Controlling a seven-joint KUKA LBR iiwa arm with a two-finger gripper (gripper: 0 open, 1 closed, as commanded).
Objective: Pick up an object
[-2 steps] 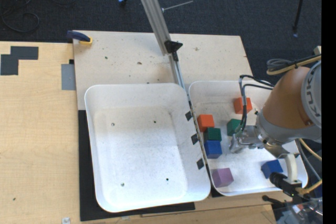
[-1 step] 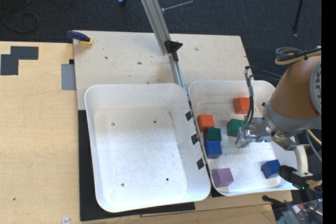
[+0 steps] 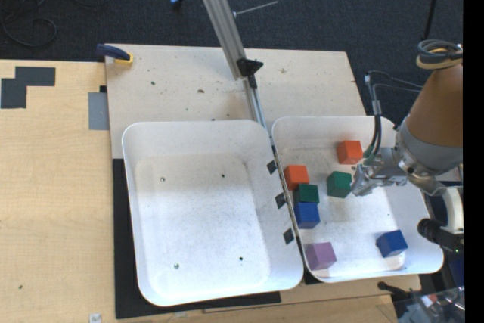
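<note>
- The jaws (image 3: 364, 184) hang low in the right bin (image 3: 333, 128); whether they are spread or pressed together cannot be told.
- A green cube (image 3: 339, 183) sits just beside them, edges slightly skewed to the bin walls, no long axis.
- An orange cube (image 3: 349, 151) lies near.

Reaches in from three o'clock as a grey KUKA arm (image 3: 423, 144) with an orange band (image 3: 446, 98) bulging above the wrist at roughly two o'clock of the frame. Ends in a metallic two-finger gripper (image 3: 363, 181), lowered and pointing toward nine o'clock, slightly right of frame centre. Finger spacing too small and blurred to judge from above.
</note>
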